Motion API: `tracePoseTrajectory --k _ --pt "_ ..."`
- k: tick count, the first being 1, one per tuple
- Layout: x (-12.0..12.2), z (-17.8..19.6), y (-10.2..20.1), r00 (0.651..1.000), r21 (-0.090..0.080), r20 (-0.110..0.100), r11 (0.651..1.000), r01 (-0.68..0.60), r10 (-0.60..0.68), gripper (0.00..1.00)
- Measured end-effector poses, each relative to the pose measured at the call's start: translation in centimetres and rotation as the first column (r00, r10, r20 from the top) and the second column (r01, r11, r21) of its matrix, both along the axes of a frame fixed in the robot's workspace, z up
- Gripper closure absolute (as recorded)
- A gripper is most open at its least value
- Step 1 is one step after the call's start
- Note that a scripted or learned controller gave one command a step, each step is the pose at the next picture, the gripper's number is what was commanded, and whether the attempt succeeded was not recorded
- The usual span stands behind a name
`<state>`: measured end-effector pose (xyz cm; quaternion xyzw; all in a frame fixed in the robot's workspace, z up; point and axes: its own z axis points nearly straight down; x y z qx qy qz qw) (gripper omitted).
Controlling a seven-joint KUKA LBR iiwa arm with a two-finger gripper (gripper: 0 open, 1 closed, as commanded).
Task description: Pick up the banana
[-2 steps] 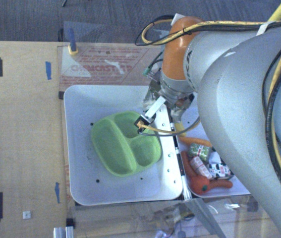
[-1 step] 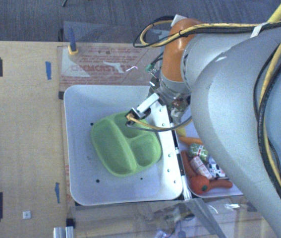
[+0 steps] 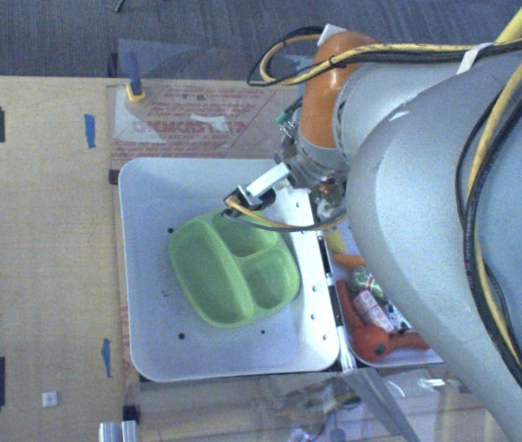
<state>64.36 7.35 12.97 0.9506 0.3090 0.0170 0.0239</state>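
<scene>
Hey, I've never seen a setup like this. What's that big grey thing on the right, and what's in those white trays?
This is one picture, from a camera fixed above a wooden bench, looking down at a slant. The big grey thing is a robot arm with an orange band above its wrist, reaching in from the right. Its gripper hangs near where two shallow white bins meet; I cannot tell whether it holds anything. The left bin holds a green divided plate. The arm hides most of the right bin, but an orange thing, a small packet and a yellow bit, probably the banana, peek out.
</scene>
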Motion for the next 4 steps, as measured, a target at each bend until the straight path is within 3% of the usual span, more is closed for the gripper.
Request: tracePoseTrajectory --k 4 --pt "-0.06 0.04 0.08 0.998 -0.001 0.004 0.998 0.060 -0.060 0.00"
